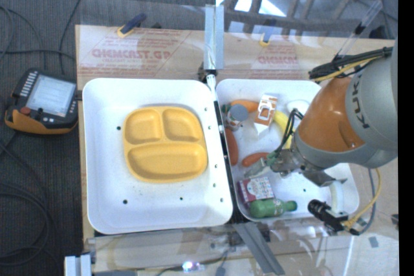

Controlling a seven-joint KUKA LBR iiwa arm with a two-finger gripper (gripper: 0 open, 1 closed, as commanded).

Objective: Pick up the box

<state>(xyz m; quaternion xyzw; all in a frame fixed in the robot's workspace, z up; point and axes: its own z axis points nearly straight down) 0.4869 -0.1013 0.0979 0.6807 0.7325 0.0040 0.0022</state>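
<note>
The counter (129, 52) is seen from above, carrying two white bins side by side. The left bin (103, 158) is occupied by a yellow tray (165, 144) with three compartments, set near its middle. The arm (352, 119), grey with an orange band, is reached in from 3 o'clock over the right bin (291, 194), and much of that bin is covered by it. The pincer (279, 161) is found low over the bin's middle; how far it is opened cannot be told, and nothing is seen held in it. The box (257, 189), red and white, is lain just at 7 o'clock of the pincer, apart from it. A green bottle (270, 207) is lain just at 6 o'clock of the box. A carton (266, 108) and carrot (244, 104) are placed toward 12 o'clock.
</note>
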